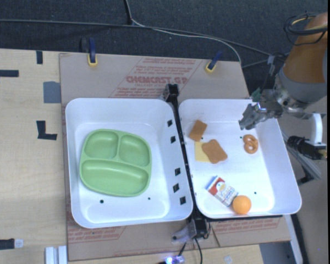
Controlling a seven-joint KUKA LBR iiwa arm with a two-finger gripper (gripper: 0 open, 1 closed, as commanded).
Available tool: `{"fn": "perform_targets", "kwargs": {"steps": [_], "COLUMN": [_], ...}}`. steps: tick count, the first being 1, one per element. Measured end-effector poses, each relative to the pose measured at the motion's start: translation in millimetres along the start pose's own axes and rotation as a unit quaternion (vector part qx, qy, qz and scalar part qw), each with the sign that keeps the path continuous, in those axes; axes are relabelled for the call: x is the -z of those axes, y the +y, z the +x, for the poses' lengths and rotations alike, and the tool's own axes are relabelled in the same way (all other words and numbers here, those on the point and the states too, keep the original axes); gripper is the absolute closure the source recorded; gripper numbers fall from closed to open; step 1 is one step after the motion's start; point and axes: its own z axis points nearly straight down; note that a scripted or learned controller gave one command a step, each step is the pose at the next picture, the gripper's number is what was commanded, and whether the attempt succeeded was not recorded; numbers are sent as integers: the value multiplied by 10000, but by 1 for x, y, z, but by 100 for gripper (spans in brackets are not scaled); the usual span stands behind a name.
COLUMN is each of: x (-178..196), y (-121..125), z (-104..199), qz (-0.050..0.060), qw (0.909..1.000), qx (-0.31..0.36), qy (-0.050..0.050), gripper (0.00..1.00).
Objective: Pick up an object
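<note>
The right bin [280, 164] holds a pretzel [251, 143], a brown toast slice [214, 150] lying on a yellow cheese slice [201, 153], a small brown cracker [197, 130], a red and white snack packet [221, 190] and an orange ball [241, 204]. My gripper [249, 118] hangs over the bin's upper right part, just above and left of the pretzel, with nothing visible between its fingers. The arm reaches in from the right edge.
The left bin [77, 114] holds a green divided plate [115, 162]. A black divider with clips [179, 164] joins the two bins. Cardboard [154, 78] lies under them, held by yellow clamps at the back. A cable crosses the dark floor behind.
</note>
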Motion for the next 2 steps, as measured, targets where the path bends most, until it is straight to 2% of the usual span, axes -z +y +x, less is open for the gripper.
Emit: {"fn": "perform_targets", "kwargs": {"steps": [1,2], "x": [52,47], "y": [1,-20], "z": [1,49], "qz": [2,29], "qw": [10000,10000], "qx": [3,12], "qy": [-1,5], "gripper": [100,100]}}
